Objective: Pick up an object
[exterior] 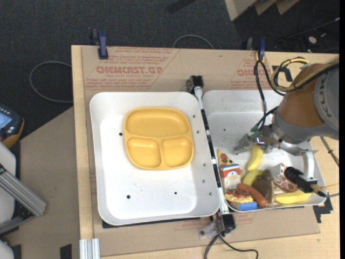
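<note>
Gripper (253, 140) low in right bin (232, 104), partly hidden under arm (310, 104); fingers hard to see, can't tell. Banana (254, 159) just below it. Toy pile crowds bin's front edge.

You are looking at a robotics lab: a grey-and-orange arm (307, 104) is reaching over two white bins (108, 161) clamped to a protective-paper-covered bench (135, 69), with cables (51, 82) trailing across dark carpet (43, 20).
</note>
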{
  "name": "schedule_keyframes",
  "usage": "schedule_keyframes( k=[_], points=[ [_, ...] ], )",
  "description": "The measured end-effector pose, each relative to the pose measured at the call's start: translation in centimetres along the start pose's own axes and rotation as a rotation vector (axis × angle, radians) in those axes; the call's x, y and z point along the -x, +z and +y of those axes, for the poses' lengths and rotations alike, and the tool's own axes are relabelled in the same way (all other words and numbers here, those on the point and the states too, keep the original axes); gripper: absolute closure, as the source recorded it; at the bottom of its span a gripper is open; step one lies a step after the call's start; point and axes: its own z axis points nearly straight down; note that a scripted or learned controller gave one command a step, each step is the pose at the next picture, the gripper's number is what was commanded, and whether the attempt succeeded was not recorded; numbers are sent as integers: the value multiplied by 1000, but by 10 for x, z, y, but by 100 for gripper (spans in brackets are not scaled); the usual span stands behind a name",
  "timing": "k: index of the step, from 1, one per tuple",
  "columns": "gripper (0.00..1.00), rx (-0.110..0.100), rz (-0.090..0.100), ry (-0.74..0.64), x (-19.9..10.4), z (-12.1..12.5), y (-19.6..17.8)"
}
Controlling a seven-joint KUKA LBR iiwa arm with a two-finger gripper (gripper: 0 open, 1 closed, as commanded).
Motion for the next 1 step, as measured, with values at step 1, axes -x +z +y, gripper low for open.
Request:
schedule_keyframes(
  k=[1],
  points=[
    [0,-8,2,7,-5,-33,0]
  ],
)
